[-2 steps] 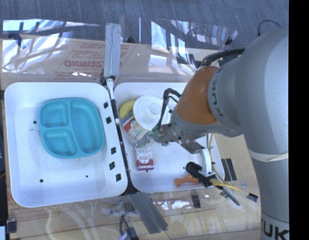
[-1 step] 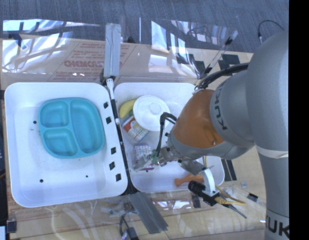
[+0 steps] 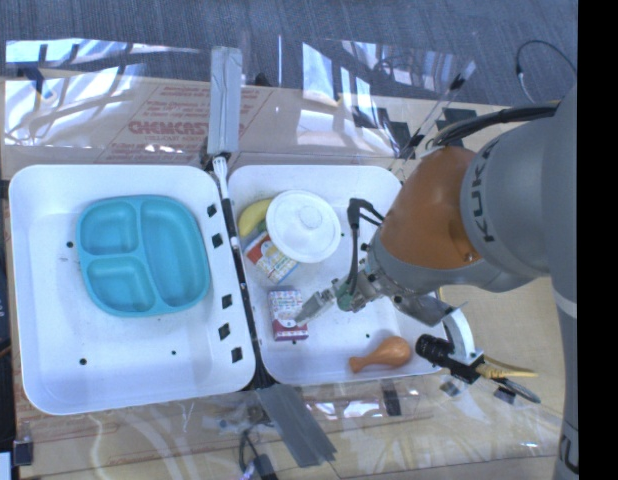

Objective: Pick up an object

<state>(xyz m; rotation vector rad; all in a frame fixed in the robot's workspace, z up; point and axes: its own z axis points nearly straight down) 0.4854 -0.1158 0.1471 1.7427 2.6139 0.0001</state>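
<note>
A grey arm (image 3: 509,208) with an orange band (image 3: 434,213) reaches from the right over the right bin (image 3: 389,373), its gripper (image 3: 319,306) low above the bin floor, just right of a small red-and-white carton (image 3: 287,315). The gripper tip lies close to the carton's right edge; whether it touches cannot be told, and nothing shows between the fingers. Whether the jaws stand open or closed cannot be told from this slant.

The carton sits near the bin's left wall, about mid-depth. Just behind it lies a second, paler box (image 3: 270,259), partly under a round white lidded tub (image 3: 304,225). A banana (image 3: 252,216) curves at the tub's left, against the divider. Near the front wall, right of the carton and apart from it, lies a tan, gourd-shaped toy (image 3: 383,353). The arm's bulk hides the bin's right side.

In the left bin (image 3: 39,368) rests a teal divided plate (image 3: 142,254), three compartments, well apart from the gripper.
</note>
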